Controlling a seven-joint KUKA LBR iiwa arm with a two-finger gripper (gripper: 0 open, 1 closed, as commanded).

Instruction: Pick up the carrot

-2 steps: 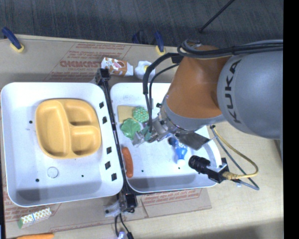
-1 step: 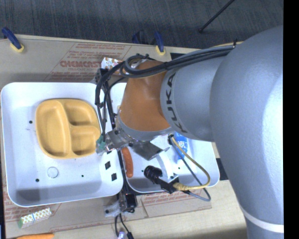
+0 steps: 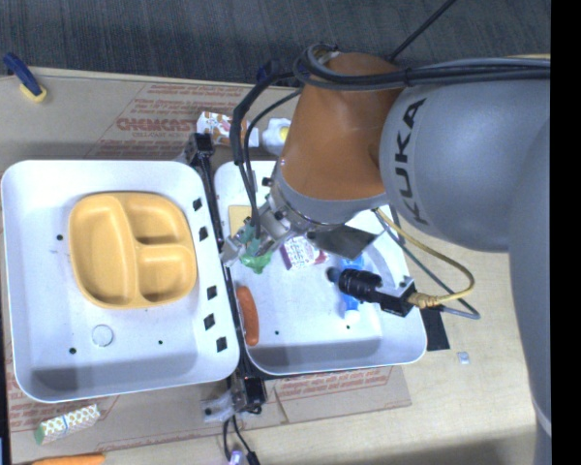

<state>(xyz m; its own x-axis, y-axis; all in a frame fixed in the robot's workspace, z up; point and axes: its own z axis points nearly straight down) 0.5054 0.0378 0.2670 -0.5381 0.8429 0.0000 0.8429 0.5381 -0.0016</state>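
The carrot [image 3: 248, 315] lies in the right bin [image 3: 392, 349], close against its left wall and near its front corner, its length running along that wall. The gripper [image 3: 255, 242] hangs over the same bin, up the left wall from the carrot and apart from it, with a green item [image 3: 257, 259] just under it. I cannot tell how the gripper is set. A yellow tray [image 3: 133, 249] sits in the left bin [image 3: 39, 366], across the wall from the carrot
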